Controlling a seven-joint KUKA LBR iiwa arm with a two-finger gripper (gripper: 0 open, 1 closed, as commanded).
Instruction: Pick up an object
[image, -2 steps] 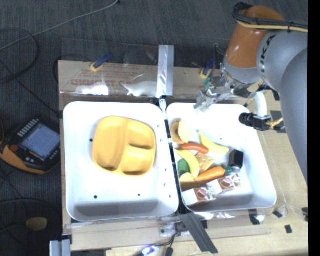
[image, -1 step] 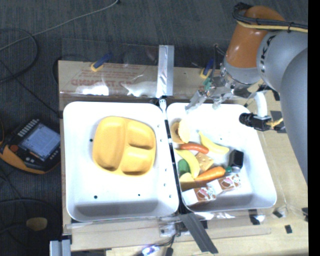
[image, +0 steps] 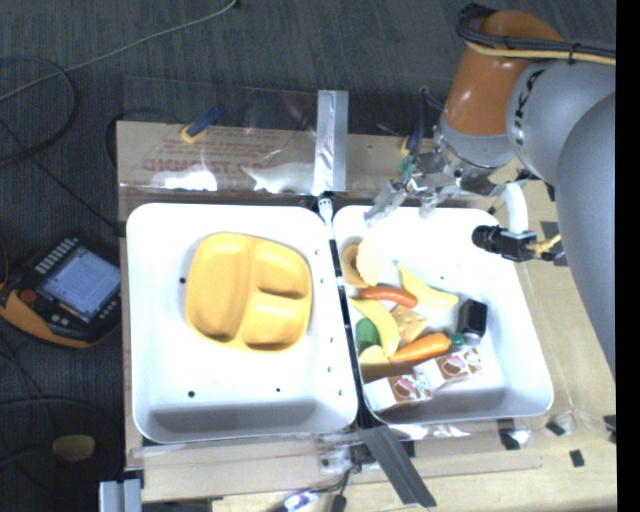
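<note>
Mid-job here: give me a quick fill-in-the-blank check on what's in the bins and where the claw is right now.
1. The yellow divided tray lies in the ____ bin.
2. The carrot lies in the ____ bin, among the other food items.
3. The claw is above the right bin's ____ edge in the camera view.
4. The small black block lies to the ____ of the carrot in the camera view.

Missing words: left; right; far; right
</note>
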